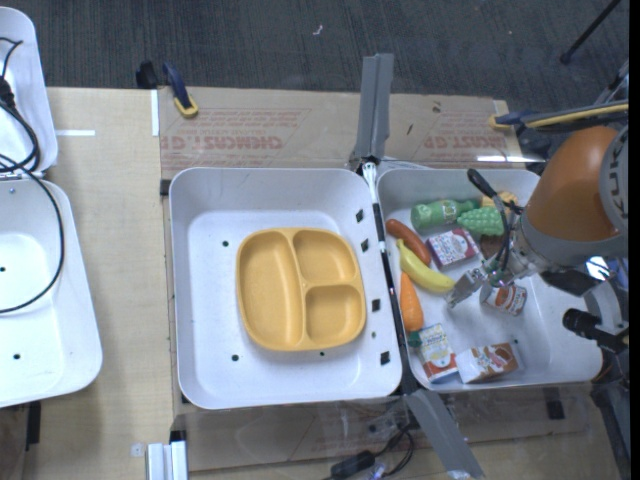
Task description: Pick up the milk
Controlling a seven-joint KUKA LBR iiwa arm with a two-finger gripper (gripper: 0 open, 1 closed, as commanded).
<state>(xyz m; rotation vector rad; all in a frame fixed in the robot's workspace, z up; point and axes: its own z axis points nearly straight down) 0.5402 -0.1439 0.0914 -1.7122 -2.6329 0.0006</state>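
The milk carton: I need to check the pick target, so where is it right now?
The milk carton lies in the right bin, near its front left corner, just below the carrot and left of the orange-and-white carton.

plate point(300, 289) in left bin point(200, 268), food items in right bin point(560, 358)

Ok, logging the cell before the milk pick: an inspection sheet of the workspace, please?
Surface: shallow white left bin, shallow white right bin, on printed cardboard.
Job's things: small white carton, likely the milk, near edge of right bin.
Clutter: yellow divided plate; yellow toy banana; orange toy carrot; green plastic bottle.
Grippers: grey gripper over right bin, apart from carton.
Cables: black cable on white tray, left.
Surroundings: dark carpet.
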